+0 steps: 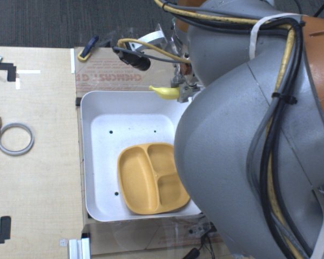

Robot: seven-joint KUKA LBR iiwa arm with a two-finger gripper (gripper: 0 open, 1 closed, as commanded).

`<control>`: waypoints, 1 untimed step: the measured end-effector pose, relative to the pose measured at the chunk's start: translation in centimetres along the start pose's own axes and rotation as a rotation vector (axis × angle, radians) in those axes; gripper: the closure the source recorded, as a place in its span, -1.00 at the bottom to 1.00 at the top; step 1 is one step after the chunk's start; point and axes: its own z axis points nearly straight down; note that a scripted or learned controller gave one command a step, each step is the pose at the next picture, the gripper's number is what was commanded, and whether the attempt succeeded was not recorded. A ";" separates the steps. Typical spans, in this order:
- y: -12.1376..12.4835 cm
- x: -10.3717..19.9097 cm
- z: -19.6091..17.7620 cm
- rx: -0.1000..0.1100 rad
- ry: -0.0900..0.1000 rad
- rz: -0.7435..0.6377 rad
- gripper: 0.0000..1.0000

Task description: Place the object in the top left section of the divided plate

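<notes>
Above the far rim of the shallow white plastic bin, the two-finger gripper hangs at the end of the big grey arm. At its tip sits a small yellow curved object, banana-like in shape. The object pokes out to the left of the metal fingers, level or slightly tilted, and seems to be pinched at its right end, though the wrist hides most of the contact. I judge the fingers to be pressed onto it, but that is a reading of a partly hidden grasp, not a clear sight of it.

Well below the bin's far rim, on the bin floor, lies the mustard-yellow divided plastic plate. It has one long section along its left side and two smaller ones to the right, and its right edge is hidden under the arm. The object is well apart from the plate, up past the bin's far rim.

The step in hand looks like the carry toward the plate. To do it well, the gripper should travel in over the bin's far rim with the object kept level, since it seems held only by one end and could pivot or slip. It should come down low over the upper left section before letting go, so the curved piece cannot roll across a divider.
</notes>
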 end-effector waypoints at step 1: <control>0.3 -1.1 -15.7 -0.001 -0.001 -0.188 1.00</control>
